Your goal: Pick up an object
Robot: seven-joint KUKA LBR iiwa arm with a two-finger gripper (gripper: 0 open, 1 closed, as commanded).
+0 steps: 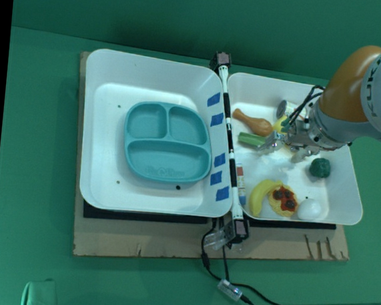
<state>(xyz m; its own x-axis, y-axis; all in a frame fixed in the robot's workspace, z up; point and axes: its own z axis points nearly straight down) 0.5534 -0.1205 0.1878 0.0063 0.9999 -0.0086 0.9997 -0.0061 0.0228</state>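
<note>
The right bin (347,197) holds several toy foods: a brown drumstick (252,122), a green stalk (249,139), a dark green ball (320,168), a yellow banana (260,195), a small pizza piece (284,200) and a white egg (309,209). My gripper (286,143) hangs low over the upper middle of this bin, just right of the drumstick and the green stalk and left of the green ball. Nothing shows between its fingers.
The left bin (101,173) carries a teal divided plate (167,142). A divider rail with blue tape tags (225,155) runs between the bins. Cables (243,298) trail off the front of the cardboard base. The grey arm with its orange band (348,83) reaches in from the right.
</note>
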